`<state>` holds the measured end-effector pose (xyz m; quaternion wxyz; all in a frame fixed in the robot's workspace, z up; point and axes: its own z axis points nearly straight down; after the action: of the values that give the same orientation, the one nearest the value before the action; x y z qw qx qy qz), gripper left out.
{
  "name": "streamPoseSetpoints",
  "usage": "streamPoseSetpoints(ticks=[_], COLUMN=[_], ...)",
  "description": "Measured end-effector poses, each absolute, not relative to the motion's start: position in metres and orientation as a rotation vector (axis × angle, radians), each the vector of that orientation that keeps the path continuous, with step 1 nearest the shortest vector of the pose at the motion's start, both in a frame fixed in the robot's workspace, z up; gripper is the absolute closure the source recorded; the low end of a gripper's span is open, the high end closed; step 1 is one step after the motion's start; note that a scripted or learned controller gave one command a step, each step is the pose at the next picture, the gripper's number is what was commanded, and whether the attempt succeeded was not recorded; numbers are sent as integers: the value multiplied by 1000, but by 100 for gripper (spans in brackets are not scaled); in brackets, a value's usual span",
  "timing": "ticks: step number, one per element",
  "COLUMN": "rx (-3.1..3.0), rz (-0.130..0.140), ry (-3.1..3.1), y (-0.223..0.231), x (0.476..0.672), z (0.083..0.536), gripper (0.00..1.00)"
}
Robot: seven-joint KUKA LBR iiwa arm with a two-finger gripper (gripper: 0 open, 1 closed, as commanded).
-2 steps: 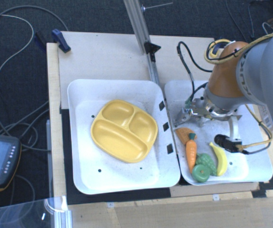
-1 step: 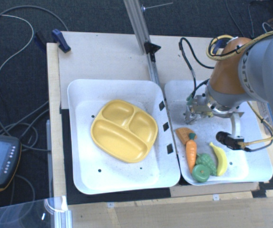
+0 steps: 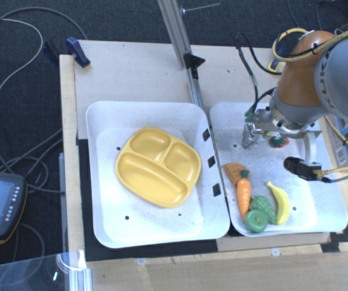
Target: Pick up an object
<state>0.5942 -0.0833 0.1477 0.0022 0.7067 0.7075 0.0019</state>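
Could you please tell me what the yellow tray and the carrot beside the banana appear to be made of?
Tray: likely moulded plastic, smooth and slightly glossy, with soft highlights along its compartment ridges.
Carrot: probably toy plastic, with uniform saturated orange and a faint sheen, though rubber or foam cannot be ruled out.
Banana: looks like the same toy plastic.

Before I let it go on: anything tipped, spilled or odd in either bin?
Nothing spilled or broken. The yellow tray lies askew in the left bin, turned against its walls. In the right bin the carrot, banana and green toys huddle at the near edge.
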Motion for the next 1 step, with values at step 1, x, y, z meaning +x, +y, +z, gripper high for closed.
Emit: streamPoseSetpoints(ticks=[1], rx=[2217], rz=[6], ry=[2219], y=[-90], x=[594], z=[194], gripper=[100])
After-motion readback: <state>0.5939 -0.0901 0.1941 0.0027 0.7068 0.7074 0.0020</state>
